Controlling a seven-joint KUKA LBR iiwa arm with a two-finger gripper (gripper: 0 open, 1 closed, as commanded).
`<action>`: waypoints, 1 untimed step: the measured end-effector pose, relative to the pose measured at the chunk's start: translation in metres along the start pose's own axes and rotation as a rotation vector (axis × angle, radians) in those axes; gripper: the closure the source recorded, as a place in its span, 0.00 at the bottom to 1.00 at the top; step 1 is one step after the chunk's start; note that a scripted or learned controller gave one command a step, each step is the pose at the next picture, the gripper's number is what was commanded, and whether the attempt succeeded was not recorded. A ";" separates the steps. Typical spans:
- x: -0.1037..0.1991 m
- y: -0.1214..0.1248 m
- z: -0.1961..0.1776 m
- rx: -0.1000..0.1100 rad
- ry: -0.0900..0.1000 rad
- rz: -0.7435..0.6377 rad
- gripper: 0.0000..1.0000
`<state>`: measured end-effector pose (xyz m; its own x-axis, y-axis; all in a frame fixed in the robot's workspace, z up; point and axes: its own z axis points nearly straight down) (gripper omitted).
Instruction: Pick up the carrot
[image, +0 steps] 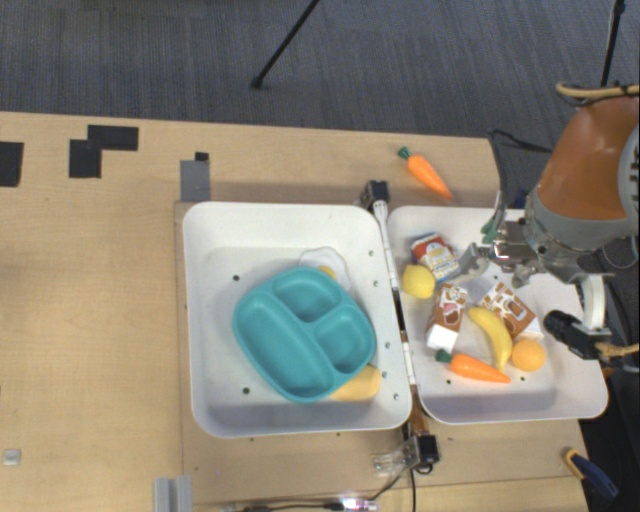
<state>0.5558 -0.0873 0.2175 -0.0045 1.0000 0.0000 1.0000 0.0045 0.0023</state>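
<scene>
A: How far along is it?

B: Barely begun, I'd judge. The carrot (480, 369) lies in the right bin (575, 400), low in the frame near the bin's front wall, with nothing gripping it. The pincer (492, 246) hangs over the upper middle of that bin, near the small red carton (432, 251), well apart from the carrot.

A: Is the pincer open?

B: I cannot tell how it is set; the metal parts blur together there. Nothing shows in its hold.

A: So what is left?

B: By my reckoning, all of it: move toward the lower part of the frame, come down, close, lift.

A: How does the carrot lie?

B: Flat, its long axis nearly left to right, tilted slightly. The green stub end points toward the frame's left, beside a white cube (441, 337); the tip points right, toward the orange (529, 355). The banana (494, 333) lies just above it.

A: And the one outside the bins?

B: A second carrot (427, 174) on the tabletop (90, 300), upper middle, lying diagonally.
</scene>
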 end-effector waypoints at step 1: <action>0.054 -0.061 -0.035 -0.001 0.000 -0.616 0.00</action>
<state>0.4949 -0.0334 0.2524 -0.5817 0.8134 -0.0012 0.8134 0.5817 0.0025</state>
